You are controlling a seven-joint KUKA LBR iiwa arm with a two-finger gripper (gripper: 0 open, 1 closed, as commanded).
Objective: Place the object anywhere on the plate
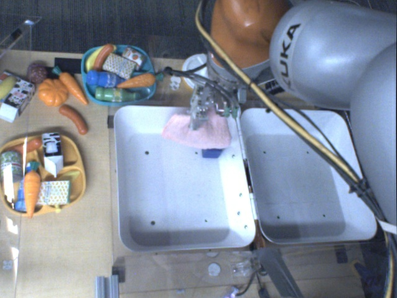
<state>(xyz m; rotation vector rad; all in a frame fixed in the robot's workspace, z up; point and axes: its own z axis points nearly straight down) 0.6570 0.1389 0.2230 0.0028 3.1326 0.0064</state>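
Pink and flat, the plate (186,132) lies on the floor of a white bin (121,179), close to that bin's far wall. It looks soft at its edge, so it may be cloth-like; the view is too blurred to be sure.

The gripper (201,112) hangs directly above the plate, near its far side, with the grey arm (322,48) behind it. Whether the gripper is open or closed cannot be told, because it is blurred against the plate. Nothing can be seen held in it.

A small blue object (212,153) sits at the plate's near edge and touches it. Whether it rests on the plate or only beside it is not clear.

Probably this is the task's thing, lying where a release above the plate would leave it. If it is only at the rim, the placing is doubtful.
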